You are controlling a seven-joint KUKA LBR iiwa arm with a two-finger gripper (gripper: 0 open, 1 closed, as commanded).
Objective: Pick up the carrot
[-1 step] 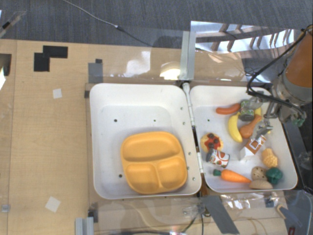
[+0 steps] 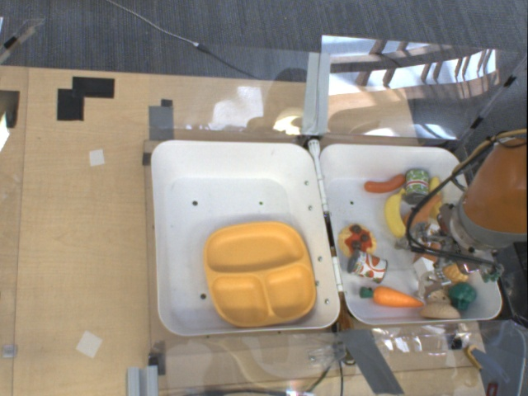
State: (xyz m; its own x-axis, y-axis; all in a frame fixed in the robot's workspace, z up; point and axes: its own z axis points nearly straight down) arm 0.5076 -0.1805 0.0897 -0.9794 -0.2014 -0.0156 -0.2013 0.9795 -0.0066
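Though two small cans carry labels, no writing reads at this size. Carrot lies along right bin's front edge, just left of the hand, apparently untouched. Hand's spread cannot be told; cluttered view.

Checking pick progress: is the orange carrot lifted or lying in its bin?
Lying: the orange carrot rests flat on the right white bin floor, near its front edge.

Bright even light; window glare on clear panel behind bins; soft shadows, slight overall blur.
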